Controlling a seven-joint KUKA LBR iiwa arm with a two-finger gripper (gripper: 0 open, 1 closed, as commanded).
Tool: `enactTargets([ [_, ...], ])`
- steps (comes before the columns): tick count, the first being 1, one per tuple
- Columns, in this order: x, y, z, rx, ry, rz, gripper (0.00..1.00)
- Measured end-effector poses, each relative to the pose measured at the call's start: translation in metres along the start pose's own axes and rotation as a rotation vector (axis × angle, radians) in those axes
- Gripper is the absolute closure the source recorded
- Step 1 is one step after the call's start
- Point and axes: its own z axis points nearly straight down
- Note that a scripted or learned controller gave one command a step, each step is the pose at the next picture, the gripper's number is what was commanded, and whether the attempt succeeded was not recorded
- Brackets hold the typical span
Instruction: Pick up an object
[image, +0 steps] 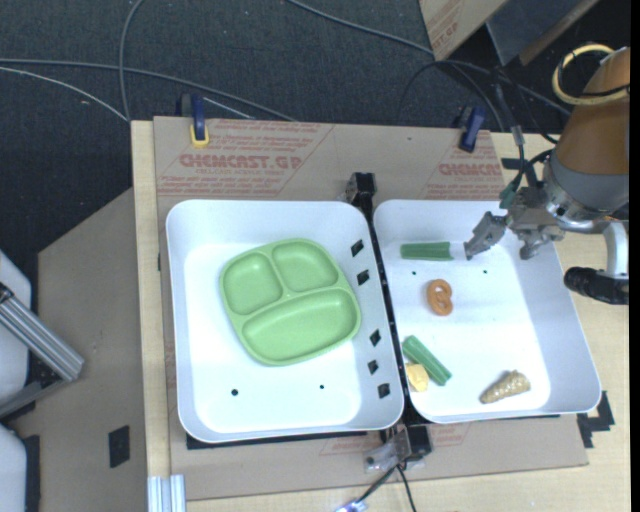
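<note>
Bench (250, 150): brown board with red lettering, carrying both bins.
Left bin (200, 400): white, and there's a green divided plate (290, 300) lying in its middle.
Right bin (545, 330): white, scattered with small items.
Arm (595, 130): grey with orange band, reaching in from the right over the right bin's far edge.
Gripper (505, 240): over the far part of the right bin, fingers spread, nothing between them.
Green block (426, 251): just left of the gripper.
Green stick (427, 359): near edge, touching a yellow piece (417, 377).
Orange ring (439, 296): mid-bin.
Tan cone (505, 386): near corner, well apart.
</note>
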Motion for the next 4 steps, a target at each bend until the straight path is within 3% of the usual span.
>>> enactTargets([
  [1, 0.000, 0.003, -0.008, -0.015, -0.002, -0.003, 0.00],
  [3, 0.011, 0.004, 0.081, -0.010, -0.002, -0.004, 0.00],
  [4, 0.011, 0.009, 0.111, -0.027, -0.003, -0.002, 0.00],
])
